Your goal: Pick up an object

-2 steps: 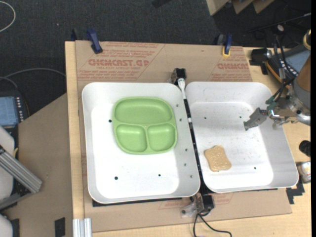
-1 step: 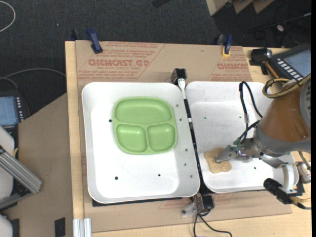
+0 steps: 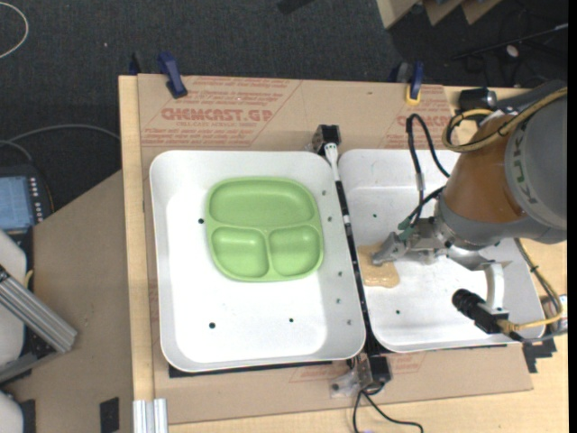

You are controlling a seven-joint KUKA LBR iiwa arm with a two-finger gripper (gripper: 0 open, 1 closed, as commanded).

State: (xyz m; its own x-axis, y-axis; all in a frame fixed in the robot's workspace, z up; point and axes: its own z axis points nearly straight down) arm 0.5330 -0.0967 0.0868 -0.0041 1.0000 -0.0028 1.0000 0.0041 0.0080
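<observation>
Our fingers (image 3: 389, 251), spread state unclear, hover over a flat tan piece (image 3: 380, 276); left of them lies a smooth green divided tray (image 3: 265, 228).

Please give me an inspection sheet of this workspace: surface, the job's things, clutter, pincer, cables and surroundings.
Surface: bench with two white bins, left bin and right bin, side by side.
Job's things: green tray, three compartments, in left bin; tan object at right bin's left edge.
Clutter: nothing seen.
Pincer: pincer low over the tan object; grasp cannot be told.
Cables: black cable across right bin; yellow cable by arm.
Surroundings: dark carpet; blue clamp on bench edge.
</observation>
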